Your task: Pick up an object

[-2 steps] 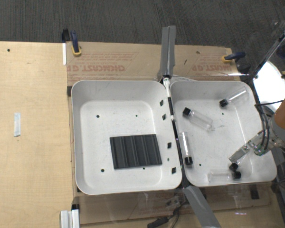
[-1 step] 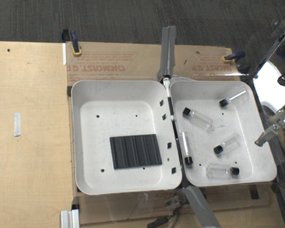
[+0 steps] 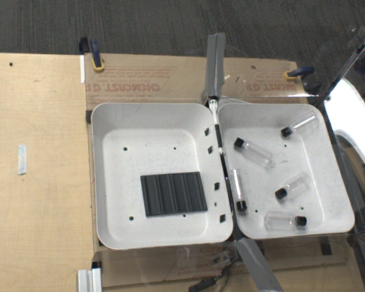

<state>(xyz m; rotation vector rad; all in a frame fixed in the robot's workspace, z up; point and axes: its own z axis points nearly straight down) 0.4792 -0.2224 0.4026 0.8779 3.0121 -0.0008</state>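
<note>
Whether the gripper is wide or narrow I cannot tell from this view, so I plan as if it needs setting before descent.

My pick is the small clear plastic vial with a black cap (image 3: 253, 151), lying on its side in the upper-left part of the right-hand shallow white bin (image 3: 328, 163), apart from that bin's walls. I judge it light, stiff and smooth, so it will likely roll or squirt out if pinched off-centre. I would close across the barrel at mid-length, square to its long axis, not on the cap.

Four similar vials share the right-hand bin:
- one (image 3: 299, 126) near its top-right corner,
- one (image 3: 291, 188) right of its centre,
- one (image 3: 283, 222) along its bottom wall,
- a slimmer tube (image 3: 237, 191) hard against its left wall.

The wall-huggers leave little finger room, I reckon. None crowds my choice.

Left of the right-hand bin, the second white bin (image 3: 109, 163) holds a flat black ribbed slab (image 3: 173, 193), probably too broad and low to pinch. A grey upright post (image 3: 215, 66) stands just beyond the right-hand bin's top-left corner, worth avoiding on approach.
</note>
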